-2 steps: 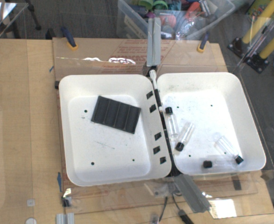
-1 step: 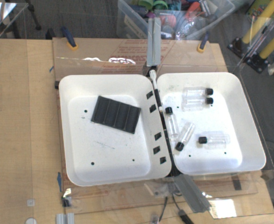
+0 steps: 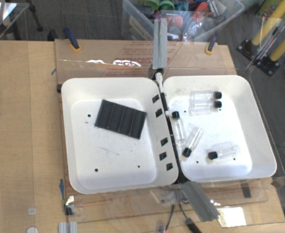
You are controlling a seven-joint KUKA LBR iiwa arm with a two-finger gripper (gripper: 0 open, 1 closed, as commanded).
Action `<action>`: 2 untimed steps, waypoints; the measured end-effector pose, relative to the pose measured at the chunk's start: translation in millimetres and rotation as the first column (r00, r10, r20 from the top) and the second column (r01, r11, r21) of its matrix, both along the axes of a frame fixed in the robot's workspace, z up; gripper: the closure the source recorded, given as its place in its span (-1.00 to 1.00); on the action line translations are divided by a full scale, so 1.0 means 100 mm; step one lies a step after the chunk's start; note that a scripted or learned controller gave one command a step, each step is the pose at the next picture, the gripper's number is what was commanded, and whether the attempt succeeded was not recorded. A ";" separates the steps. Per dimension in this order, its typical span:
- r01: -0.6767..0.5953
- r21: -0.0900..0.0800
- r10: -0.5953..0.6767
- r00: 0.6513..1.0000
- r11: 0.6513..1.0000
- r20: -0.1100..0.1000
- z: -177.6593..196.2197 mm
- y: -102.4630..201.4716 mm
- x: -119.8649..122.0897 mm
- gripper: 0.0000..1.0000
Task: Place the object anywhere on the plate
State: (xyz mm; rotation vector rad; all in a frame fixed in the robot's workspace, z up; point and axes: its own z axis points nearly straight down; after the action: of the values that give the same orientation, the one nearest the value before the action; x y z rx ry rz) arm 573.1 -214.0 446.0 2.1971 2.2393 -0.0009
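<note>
Two shallow white bins are sitting side by side on the bench. The left bin (image 3: 79, 174) is carrying a dark ribbed plate (image 3: 121, 119), lying flat and slightly skewed, at about the eleven o'clock part of that bin's floor. The right bin (image 3: 259, 154) is holding five clear vials with black caps: two lying side by side at twelve o'clock (image 3: 205, 101), one against the dividing wall at nine o'clock (image 3: 178, 126), one slanting just beside it toward the centre (image 3: 192, 141), and one at five o'clock (image 3: 224, 151). None of these vials is resting on the plate, so the placement is not yet done. The arm and its gripper are not presenting themselves for inspection, so the inspector cannot tell whether the end effector is wide, narrow or holding anything. Risks from here, as judged: the vials are smooth, round and transparent, so they are likely to roll or slip out of a two-finger pinch; the two at nine o'clock are lying so close that the fingers could be nudging one while closing on the other; the vial against the wall is leaving little room for a finger. On release, a round vial could be rolling off the plate unless a rib is checking it.
</note>
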 end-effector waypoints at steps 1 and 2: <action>0.000 0.000 0.000 1.000 1.000 0.000 0.00 0.00 0.00 -1.00; -0.002 -0.003 0.002 1.000 1.000 0.004 0.11 0.01 0.01 1.00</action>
State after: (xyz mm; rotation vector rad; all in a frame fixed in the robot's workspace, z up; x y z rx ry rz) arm 574.3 -213.4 456.9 2.1913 2.2375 -0.0003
